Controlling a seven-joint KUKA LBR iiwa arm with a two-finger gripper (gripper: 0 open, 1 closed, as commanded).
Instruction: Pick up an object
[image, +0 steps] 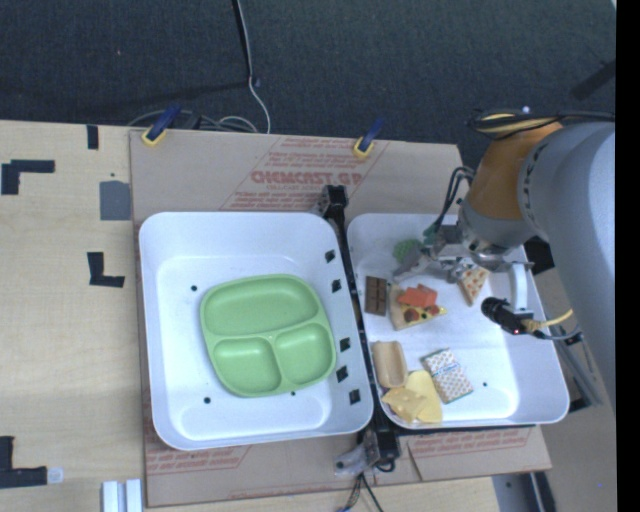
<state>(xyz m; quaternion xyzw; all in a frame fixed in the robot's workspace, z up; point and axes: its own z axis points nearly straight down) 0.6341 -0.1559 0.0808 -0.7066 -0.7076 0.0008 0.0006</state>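
Grey arm (560, 190) over right bin (540, 400), fingers (425, 255) low beside green toy (405, 248), spread unclear, grip undeterminable

Left of my white right-hand bin (520, 400) sits a pale green divided plate (267, 335). Inside the bin: a brown bar (376, 295), yellow wedge (414, 402), blue-speckled packet (448, 374).

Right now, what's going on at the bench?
The arm reaches in over the right bin, its tool low near the bin's far side, by a small green item. Scattered in that bin lie toy foods: a brown bar, a pizza slice, a bun, a yellow piece. The left bin holds a green divided plate. Nothing visibly gripped.
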